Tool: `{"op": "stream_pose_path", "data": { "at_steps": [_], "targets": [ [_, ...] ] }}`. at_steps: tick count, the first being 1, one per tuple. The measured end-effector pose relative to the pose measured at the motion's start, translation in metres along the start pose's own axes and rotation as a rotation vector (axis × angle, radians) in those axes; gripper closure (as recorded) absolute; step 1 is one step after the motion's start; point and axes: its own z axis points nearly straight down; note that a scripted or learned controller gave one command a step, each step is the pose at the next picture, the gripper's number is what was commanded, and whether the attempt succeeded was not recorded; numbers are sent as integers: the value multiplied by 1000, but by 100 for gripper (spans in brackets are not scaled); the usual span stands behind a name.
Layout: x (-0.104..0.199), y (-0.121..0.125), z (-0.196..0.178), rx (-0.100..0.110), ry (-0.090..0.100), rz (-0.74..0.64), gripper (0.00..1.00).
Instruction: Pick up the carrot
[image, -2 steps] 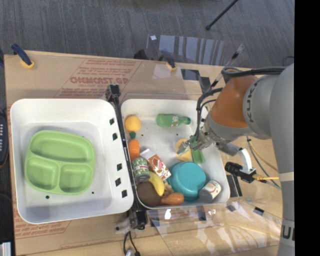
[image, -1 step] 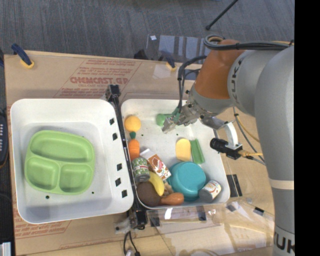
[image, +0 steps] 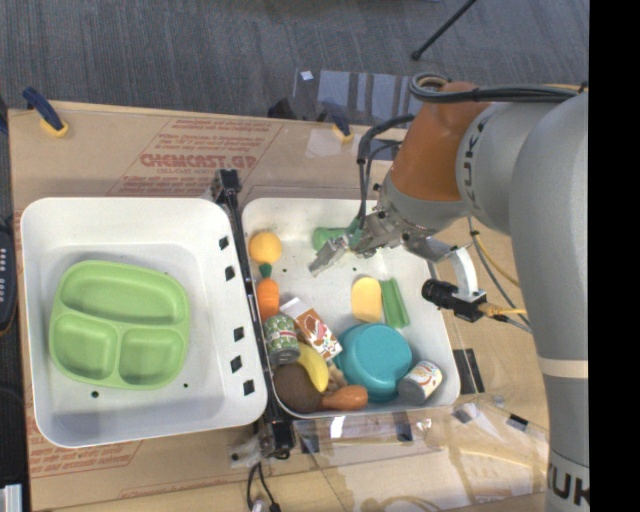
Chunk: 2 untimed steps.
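Observation:
The carrot (image: 268, 298) is a short orange piece with a green top. It lies against the left wall of the right bin (image: 440, 330), just below a yellow-orange ball (image: 264, 247). My gripper (image: 336, 252) hangs low over the upper middle of that bin, right of and above the carrot, about a hand's width away. It points down and to the left. A green item (image: 324, 238) sits right beside the gripper, and I cannot tell whether they touch. Nothing orange is at the gripper.
The right bin also holds a yellow piece (image: 367, 297), a green stick (image: 394, 303), a teal bowl (image: 378, 360), a can (image: 283, 337), a small box (image: 314, 329), a banana (image: 315, 368) and a cup (image: 421, 380). A green divided plate (image: 120, 325) lies in the left bin (image: 40, 250).

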Motion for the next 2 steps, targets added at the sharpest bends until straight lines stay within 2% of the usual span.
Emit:
{"op": "stream_pose_path", "data": {
  "at_steps": [1, 2],
  "targets": [
    [29, 13, 78, -2, -4, 293, 0],
    [-33, -51, 79, -2, -1, 173, 0]
  ]
}}
